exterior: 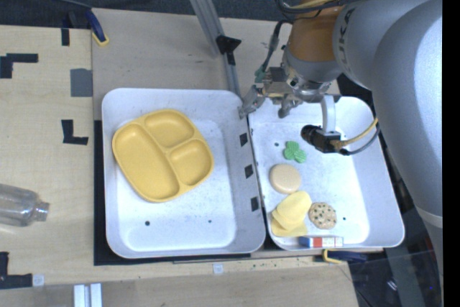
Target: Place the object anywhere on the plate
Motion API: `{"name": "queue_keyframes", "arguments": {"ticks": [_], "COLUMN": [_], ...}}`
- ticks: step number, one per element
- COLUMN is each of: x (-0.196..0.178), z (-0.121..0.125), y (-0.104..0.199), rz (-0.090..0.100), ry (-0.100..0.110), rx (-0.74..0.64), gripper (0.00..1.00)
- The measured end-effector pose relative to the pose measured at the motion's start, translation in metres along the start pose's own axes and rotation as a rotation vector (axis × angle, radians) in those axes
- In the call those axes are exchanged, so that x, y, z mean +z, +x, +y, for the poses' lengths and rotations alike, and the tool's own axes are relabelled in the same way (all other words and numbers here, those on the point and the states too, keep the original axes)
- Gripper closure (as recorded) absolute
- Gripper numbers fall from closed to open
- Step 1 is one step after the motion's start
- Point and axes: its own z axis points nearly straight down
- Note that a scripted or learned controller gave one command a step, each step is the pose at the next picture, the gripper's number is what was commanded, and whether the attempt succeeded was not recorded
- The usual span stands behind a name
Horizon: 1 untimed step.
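Several toy foods (285,177) | below spread fingers (285,110), apart | plate (162,154) in left bin (172,230)

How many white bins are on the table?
2. The left bin holds the yellow plate; the right bin holds little food toys. None looks hidden.

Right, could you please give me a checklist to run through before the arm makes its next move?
1. Plate ready to receive: the yellow plate lies flat in the left bin, its compartments bare. Ok.
2. A target lying apart: the green piece lies clear of the other items in the right bin. Ok.
3. Clutter: the yellow pieces lie bunched with the beige round and the cookie. Not ok.
4. Arm above a target: its end is at the right bin's far edge, over none of the items. Not ok.
5. Which object is meant: cannot tell.
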Motion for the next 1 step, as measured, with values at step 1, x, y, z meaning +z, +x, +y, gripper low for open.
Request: {"name": "queue_keyframes", "arguments": {"ticks": [1], "x": [-0.0014], "z": [-0.0540], "y": [0.0647], "rz": [0.000], "ry": [0.000], "rx": [0.001], "gripper": [0.00]}}
